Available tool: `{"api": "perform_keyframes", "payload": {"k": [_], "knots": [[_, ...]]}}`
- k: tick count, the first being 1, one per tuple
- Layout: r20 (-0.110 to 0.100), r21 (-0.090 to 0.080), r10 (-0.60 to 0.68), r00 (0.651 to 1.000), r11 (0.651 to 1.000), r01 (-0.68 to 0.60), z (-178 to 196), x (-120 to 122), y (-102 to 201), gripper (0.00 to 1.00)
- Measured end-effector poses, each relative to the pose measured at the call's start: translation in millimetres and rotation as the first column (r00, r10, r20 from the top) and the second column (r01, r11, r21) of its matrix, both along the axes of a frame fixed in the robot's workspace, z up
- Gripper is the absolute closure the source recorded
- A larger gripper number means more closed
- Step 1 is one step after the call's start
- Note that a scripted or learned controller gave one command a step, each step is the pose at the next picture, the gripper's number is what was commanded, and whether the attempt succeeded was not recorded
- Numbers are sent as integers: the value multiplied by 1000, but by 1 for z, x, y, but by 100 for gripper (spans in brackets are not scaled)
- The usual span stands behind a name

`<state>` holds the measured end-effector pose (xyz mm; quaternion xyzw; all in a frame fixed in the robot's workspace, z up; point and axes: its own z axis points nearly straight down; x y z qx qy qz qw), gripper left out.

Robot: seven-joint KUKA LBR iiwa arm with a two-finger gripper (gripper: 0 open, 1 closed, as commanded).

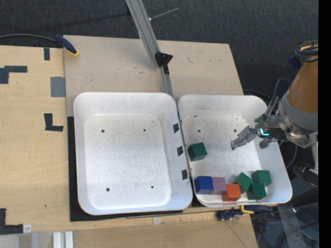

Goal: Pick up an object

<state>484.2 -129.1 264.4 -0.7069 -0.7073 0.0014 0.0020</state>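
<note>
Plywood bench top [129,61] carries two shallow white bins side by side, with dark carpet beyond it and a slanted aluminium bar [145,25] crossing toward the seam between the bins. Taking the right bin [217,105] as the landmark: the left bin [124,154] sits touching its left wall. Inside the right bin, a lone green cube [197,151] lies near the left wall, about mid-depth. Along the near rim sits a cluster: a blue cube [204,184], a pale purple block [219,184] touching it, an orange cube [232,191] just beside that, and three green blocks [254,184] packed toward the near right corner. The gripper [243,140] hangs over the bin's right half, well apart from the lone green cube and above the cluster, with the grey and orange arm [302,94] behind it past the right wall. Nothing sits between its fingers; how far they are parted cannot be told.
</note>
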Motion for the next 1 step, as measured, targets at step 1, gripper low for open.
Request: {"api": "perform_keyframes", "payload": {"k": [1], "knots": [[4,0,2,1000,1000,-2,2,1,0,0]]}}
